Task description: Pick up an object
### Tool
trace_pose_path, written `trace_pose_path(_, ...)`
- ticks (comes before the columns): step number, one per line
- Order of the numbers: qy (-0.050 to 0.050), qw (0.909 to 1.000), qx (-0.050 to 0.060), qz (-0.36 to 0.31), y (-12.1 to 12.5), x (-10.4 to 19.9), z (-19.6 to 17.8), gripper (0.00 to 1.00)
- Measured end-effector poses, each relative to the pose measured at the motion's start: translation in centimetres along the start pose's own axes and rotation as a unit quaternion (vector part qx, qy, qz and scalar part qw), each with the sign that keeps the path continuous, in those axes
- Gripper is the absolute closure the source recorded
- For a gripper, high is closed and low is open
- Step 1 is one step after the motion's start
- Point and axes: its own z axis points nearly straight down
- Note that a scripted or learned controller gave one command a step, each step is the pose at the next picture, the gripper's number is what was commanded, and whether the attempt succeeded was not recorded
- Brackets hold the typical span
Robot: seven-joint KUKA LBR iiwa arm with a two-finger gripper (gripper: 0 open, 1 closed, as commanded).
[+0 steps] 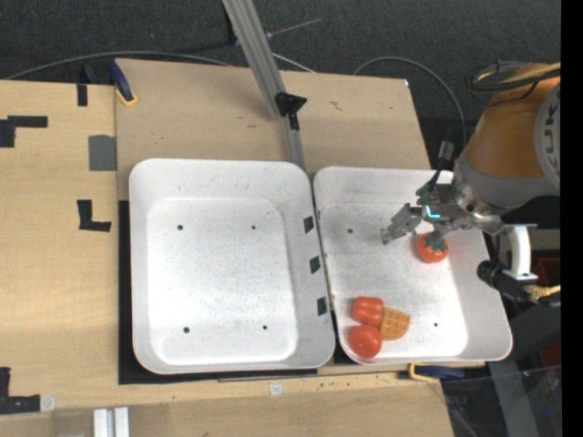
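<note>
Camera view: the arm [515, 144] entered from the right, its orange band above the wrist, and reached over the right bin [474, 335]. The gripper [417, 230] was positioned above the upper right part of that bin. One finger [396, 229] extended left over the bin floor; the other pointed down toward a red-orange tomato toy [432, 249] just beside it. The fingers were spread apart, with nothing between them. Near the front edge of the right bin lay a red pepper toy [368, 309], a waffle piece [394, 322] and a red round toy [365, 340], clustered and touching. The left bin [146, 244] adjoined the right bin along the centre divide.
</note>
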Motion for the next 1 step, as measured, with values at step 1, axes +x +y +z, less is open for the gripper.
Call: trace_pose_path(1, 0.0, 1.0, -0.002, -0.001, 0.09, -0.01, -0.24, 0.0)
